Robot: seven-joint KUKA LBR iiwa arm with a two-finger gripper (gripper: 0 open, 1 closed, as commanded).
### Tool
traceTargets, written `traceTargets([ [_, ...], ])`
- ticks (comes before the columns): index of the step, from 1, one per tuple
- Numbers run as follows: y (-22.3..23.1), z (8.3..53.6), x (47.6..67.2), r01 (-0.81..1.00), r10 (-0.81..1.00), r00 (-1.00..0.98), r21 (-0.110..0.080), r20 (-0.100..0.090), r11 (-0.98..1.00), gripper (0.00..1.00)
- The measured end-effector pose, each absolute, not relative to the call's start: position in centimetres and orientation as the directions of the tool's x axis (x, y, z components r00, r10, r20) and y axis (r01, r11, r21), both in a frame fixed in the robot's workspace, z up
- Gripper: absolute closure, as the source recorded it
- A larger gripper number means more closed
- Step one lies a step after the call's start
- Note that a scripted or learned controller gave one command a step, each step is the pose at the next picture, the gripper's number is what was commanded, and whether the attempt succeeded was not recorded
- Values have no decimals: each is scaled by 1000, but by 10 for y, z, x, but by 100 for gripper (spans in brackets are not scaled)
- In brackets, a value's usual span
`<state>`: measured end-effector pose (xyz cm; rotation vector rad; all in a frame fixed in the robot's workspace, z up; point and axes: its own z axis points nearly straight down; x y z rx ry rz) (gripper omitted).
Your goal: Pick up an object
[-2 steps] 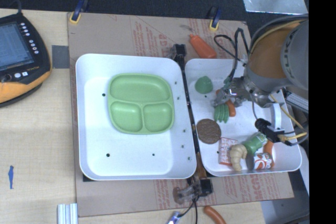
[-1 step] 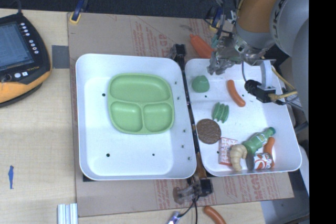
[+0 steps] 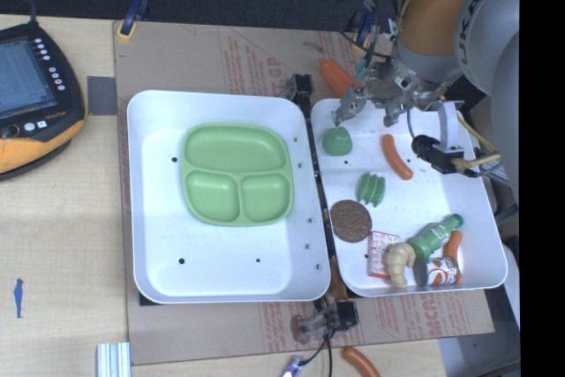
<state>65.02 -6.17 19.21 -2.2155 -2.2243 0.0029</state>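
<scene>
My gripper (image 3: pixel 368 109) hovers over the far end of the right bin (image 3: pixel 484 200), open, with nothing between its fingers (image 3: pixel 348 108). Just below and left of it lies a round green piece (image 3: pixel 336 141). An orange sausage (image 3: pixel 396 156) lies to its lower right. Further toward the front are a ribbed green vegetable (image 3: pixel 371 188), a brown cookie (image 3: pixel 350 221), a green bottle (image 3: pixel 434 238), a snack packet (image 3: pixel 380 253), a beige knobbly piece (image 3: pixel 400 263) and a red and white can (image 3: pixel 446 271).
The left bin (image 3: pixel 154 216) holds a green divided plate (image 3: pixel 238 172). An orange carrot-like piece (image 3: pixel 335 75) lies behind the bins on the cardboard. A teach pendant (image 3: pixel 35 97) rests at the far left of the bench. Another orange piece (image 3: pixel 362 359) lies at the front edge.
</scene>
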Motion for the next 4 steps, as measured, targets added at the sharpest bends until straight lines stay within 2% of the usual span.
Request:
traceTargets([
  [1, -135, 160, 622, 1000, 1000, -2, -4, -1, 2, 0],
  [2, -174, 94, 623, 1000, 1000, -4, -6, -1, 4, 0],
  [3, -175, 105, 624, 1000, 1000, -6, -6, -2, 6, 100],
  [4, -125, 94, 621, 1000, 1000, -7, 0, -1, 7, 100],
])
